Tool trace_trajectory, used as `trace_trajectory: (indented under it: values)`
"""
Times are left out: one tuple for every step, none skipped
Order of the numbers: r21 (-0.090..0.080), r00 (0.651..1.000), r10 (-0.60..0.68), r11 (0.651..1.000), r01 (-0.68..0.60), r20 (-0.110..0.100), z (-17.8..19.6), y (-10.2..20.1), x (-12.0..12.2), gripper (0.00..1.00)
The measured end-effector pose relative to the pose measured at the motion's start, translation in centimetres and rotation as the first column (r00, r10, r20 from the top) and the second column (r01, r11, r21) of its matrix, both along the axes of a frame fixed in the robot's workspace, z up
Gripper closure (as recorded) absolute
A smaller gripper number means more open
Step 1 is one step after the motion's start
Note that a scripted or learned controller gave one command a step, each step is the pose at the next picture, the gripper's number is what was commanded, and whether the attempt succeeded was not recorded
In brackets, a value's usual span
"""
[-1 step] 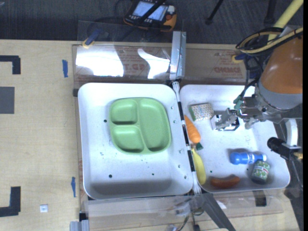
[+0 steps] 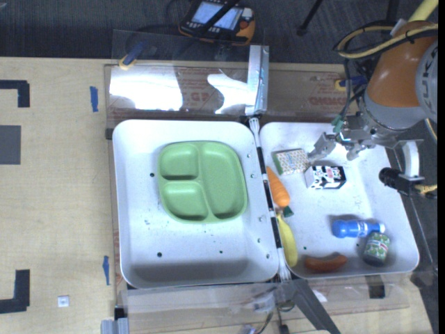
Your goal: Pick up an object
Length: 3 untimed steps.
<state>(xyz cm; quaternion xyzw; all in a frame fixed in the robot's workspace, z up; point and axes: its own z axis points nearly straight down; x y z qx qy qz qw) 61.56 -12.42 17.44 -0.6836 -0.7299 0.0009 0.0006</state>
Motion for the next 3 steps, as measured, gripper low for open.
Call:
trace_trajectory:
  values:
    - [-0.003,1.0,-0.005,1.0,0.005,0.024,-6.6,-3.2,-1.8,0.0]
    - [-0.004,0.999,-0.004,1.0,0.004,0.032,-5.4,-3.2,-1.4,1.0]
    - [0.0,0.995,-0.102,0.995,0.102,-0.001,2.7,1.1,-2.0,1.0]
